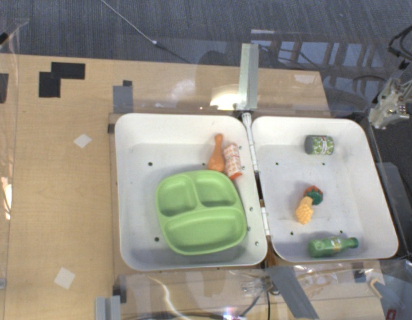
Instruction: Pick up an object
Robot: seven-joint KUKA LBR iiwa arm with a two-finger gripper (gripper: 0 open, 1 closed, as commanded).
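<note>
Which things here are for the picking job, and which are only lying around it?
For the job, candidates to pick:
green can
toy pineapple
green bottle
orange drumstick toy
small red-and-white bottle
green divided plate

Only around:
left bin
right bin
black markers on the bench
cable

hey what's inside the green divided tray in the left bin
The green plastic divided tray in the left white bin shows three bare compartments. An orange toy drumstick and a small red-and-white packet lie beside its far rim. What's beneath the tray is covered.
</note>
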